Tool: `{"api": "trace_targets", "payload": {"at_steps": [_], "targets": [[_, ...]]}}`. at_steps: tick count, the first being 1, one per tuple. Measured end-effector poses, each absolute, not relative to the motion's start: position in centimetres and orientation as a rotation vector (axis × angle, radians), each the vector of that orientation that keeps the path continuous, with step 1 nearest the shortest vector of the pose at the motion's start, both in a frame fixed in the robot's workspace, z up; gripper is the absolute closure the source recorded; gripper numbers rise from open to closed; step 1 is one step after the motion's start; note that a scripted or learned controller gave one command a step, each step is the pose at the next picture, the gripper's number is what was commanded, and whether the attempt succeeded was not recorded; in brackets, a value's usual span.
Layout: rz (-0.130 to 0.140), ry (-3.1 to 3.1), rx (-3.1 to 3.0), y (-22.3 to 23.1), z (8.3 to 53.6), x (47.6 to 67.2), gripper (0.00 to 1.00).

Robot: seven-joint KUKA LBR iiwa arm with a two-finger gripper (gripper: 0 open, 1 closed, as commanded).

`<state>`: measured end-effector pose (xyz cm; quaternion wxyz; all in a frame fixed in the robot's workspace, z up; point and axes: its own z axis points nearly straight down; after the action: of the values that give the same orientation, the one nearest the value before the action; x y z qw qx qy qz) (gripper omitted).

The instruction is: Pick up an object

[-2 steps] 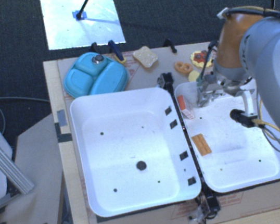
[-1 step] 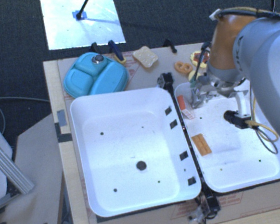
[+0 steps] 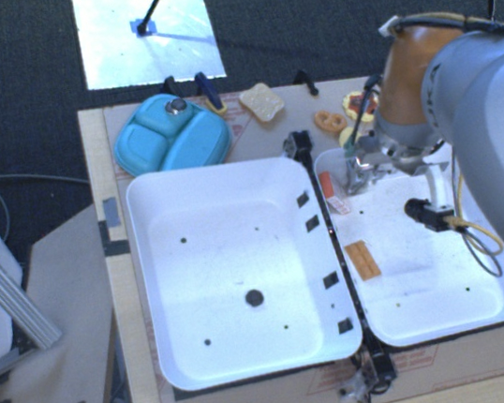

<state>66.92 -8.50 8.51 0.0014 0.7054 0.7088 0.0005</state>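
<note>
The desk (image 3: 139,356) is a pale board carrying two shallow white bins side by side, set on dark carpet.

The arm (image 3: 489,111), grey with an orange band above the wrist, enters from the right and covers the upper right corner of the right bin (image 3: 439,304). Its wrist is angled down toward that bin's upper left area.

The left bin (image 3: 235,274) holds one small dark round object (image 3: 254,297) lying on its floor, a little below centre, well apart from the walls.

A blue divided tray (image 3: 170,135) rests on the desk behind the left bin, touching or nearly touching its back rim. A slice of toast-like toy food (image 3: 261,103) lies to its right on the desk, and an orange pretzel-like piece (image 3: 328,120) lies further right, just behind the right bin.

The pincer (image 3: 358,172) sits low over the upper left part of the right bin, close to the dividing wall. Whether it is wide or narrow cannot be told from here; the tips are too small and blurred.

Just beside the pincer, to its left, a small reddish-white packet (image 3: 328,188) lies near the dividing wall. An orange flat bar (image 3: 363,260) lies lower down on the right bin's floor, apart from the pincer. Nothing is seen gripped.
</note>
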Motion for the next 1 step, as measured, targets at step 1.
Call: {"api": "trace_targets", "payload": {"at_steps": [1], "targets": [[0.001,2.226,2.213,-8.35,8.50,66.92,1.00]]}}
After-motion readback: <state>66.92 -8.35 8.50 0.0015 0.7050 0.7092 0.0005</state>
